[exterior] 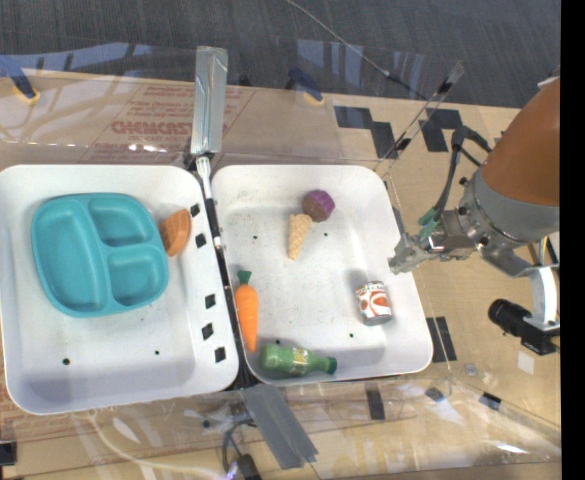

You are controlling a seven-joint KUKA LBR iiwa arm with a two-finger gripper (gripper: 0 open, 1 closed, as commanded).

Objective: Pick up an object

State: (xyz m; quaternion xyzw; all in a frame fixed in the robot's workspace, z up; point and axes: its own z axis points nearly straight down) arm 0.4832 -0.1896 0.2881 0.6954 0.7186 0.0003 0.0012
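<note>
The right bin (272,193) holds several toys: an ice-cream cone with a purple scoop (307,220), a carrot (246,309) by the left wall, a green bottle (295,359) lying at the front, and a small red-and-white can (374,302) near the right wall. My gripper (406,257) hangs over that bin's right rim, up and to the right of the can, with nothing seen in it.
The left bin (92,363) carries a teal divided plate (100,251) and an orange-brown bread-like piece (176,232) against its right wall. A metal bar (208,103) stands behind the divider. Cardboard bench (492,368) and cables lie to the right.
</note>
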